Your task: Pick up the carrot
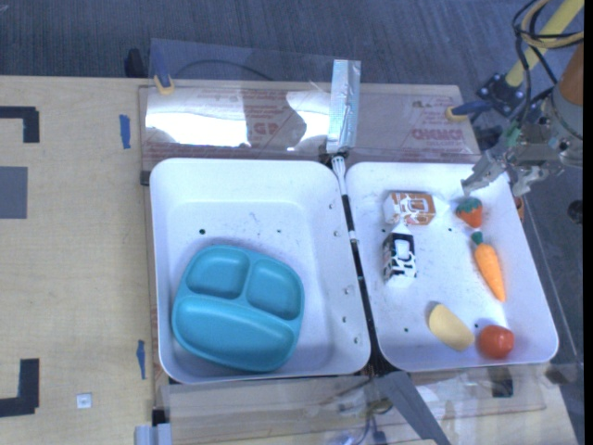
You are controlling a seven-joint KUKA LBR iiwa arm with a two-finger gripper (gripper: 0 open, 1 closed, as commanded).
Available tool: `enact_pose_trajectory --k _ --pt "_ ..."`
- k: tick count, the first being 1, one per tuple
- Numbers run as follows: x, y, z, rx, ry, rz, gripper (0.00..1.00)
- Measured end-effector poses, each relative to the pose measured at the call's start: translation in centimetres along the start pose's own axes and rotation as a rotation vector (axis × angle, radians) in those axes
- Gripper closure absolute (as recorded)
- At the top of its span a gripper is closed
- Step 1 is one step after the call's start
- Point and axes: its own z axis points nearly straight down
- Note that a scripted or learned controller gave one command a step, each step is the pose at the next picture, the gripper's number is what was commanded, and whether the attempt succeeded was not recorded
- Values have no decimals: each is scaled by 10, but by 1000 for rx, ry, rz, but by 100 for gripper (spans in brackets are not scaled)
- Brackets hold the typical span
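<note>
Two bins [167, 193], one carrot [488, 265], one tray [239, 306]

I see two white bins [246, 179]; the left one carries a teal-blue divided plate [239, 309]. In the right bin, the carrot [489, 267] is orange with a green top at its 12 o'clock end. At 11 o'clock from it lies a red-orange strawberry [470, 212] with green leaves. A white carton [400, 258] bears black patches, another carton [410, 208] is orange-brown and white. There's a pale yellow piece [449, 326] and a red tomato [496, 341].
</note>
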Motion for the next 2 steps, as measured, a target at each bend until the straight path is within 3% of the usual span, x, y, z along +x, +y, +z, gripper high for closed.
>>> enact_pose_trajectory --k 1,2 --pt "-47 -41 137 9 8 -33 0" --pt "-50 -38 121 -4 0 -32 100"
